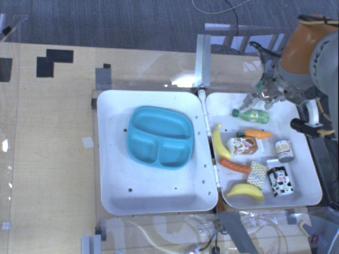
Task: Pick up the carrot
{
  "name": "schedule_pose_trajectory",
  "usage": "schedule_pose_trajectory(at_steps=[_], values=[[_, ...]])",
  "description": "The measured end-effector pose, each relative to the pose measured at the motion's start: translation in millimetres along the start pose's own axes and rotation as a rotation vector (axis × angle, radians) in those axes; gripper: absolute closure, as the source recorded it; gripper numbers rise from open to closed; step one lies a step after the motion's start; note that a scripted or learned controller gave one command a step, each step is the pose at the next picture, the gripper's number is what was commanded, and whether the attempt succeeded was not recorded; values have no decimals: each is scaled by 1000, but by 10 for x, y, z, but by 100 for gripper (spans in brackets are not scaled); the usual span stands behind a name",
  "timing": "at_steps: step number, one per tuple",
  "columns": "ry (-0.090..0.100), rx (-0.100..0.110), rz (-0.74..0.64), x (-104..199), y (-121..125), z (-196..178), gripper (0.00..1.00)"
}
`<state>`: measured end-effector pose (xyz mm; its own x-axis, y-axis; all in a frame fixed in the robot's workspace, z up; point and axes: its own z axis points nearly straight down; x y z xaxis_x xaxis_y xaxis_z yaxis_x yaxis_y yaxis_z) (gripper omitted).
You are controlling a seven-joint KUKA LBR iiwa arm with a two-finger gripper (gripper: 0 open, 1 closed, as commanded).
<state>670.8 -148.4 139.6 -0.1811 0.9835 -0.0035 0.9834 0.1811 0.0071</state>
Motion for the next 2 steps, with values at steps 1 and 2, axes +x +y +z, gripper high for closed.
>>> schedule_pose_trajectory(at_steps=[1, 2], values=[[-1, -19, 124, -27, 61, 383, 0], [-1, 0, 90, -325, -695, -364, 0]])
